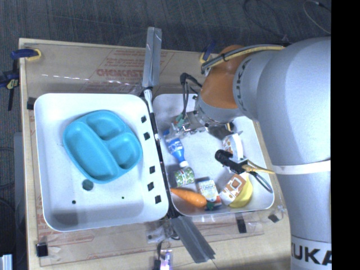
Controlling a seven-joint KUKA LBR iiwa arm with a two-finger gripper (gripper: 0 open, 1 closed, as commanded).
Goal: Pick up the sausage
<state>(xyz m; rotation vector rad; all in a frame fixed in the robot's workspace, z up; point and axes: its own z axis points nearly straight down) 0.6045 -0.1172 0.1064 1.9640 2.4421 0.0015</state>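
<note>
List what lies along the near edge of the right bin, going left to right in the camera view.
carrot → small carton → banana

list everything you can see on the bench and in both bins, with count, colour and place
bins: 2, white, side by side on the bench
divided plate: 1, blue, in the left bin
bottle: 1, clear with a blue label, right bin near the divider
can: 1, green, right bin below the bottle
carrot: 1, orange, right bin at the near edge
banana: 1, yellow, right bin, near right corner
small packets: a few, mixed colours, between carrot and banana; too small to name
sausage: cannot pick it out with confidence
arm: 1, grey with an orange band, over the right bin
claw: 1, dark, low over the far left of the right bin
</note>
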